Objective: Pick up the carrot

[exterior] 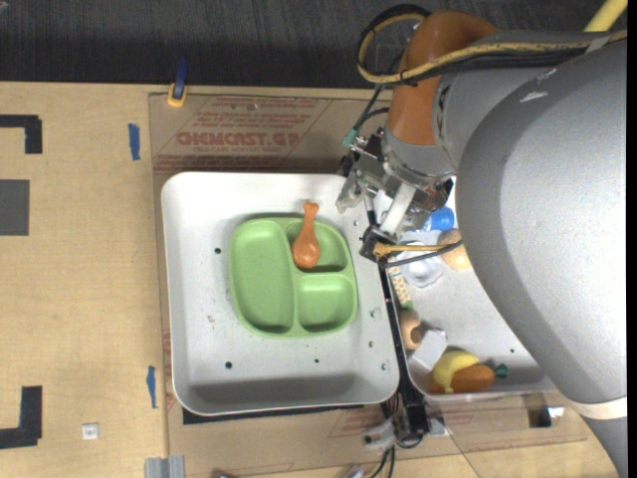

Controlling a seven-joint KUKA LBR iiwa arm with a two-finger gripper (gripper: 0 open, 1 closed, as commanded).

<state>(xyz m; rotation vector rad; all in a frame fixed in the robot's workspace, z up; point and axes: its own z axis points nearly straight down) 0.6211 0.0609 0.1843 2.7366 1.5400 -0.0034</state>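
Gripper (370,215) sits right of centre frame, and I can't tell its state. My carrot (307,239) lies across the green tray's (261,279) upper divider, just left of it. Descending off-line could roll it away.
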